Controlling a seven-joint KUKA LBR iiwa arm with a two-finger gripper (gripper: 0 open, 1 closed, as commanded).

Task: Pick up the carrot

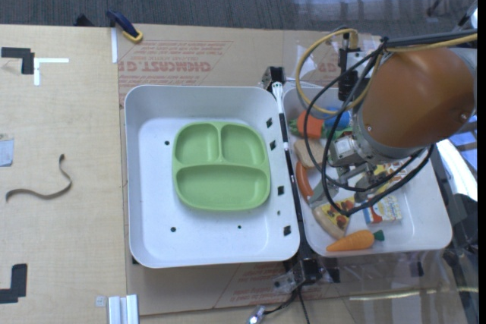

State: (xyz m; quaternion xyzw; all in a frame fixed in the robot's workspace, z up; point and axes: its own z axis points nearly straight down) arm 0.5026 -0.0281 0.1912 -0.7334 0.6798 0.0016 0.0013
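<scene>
The carrot (351, 242), orange with a green stub at its right end, lies flat near the front edge of the right bin (425, 233). The arm's orange band and grey wrist hang over the middle of that bin, above and behind the carrot. The gripper (357, 180) points down into the pile of toys under the wrist, and cables and the wrist hide its tips. Nothing of the carrot sits between the gripper's parts; it lies apart, toward the front.
The left bin (144, 186) holds a green divided plate (222, 165). Several small toys crowd the right bin: an orange-red piece (312, 125), a red strip (303, 180), a white card (388, 209). Yellow and black cables loop over the bin's back.
</scene>
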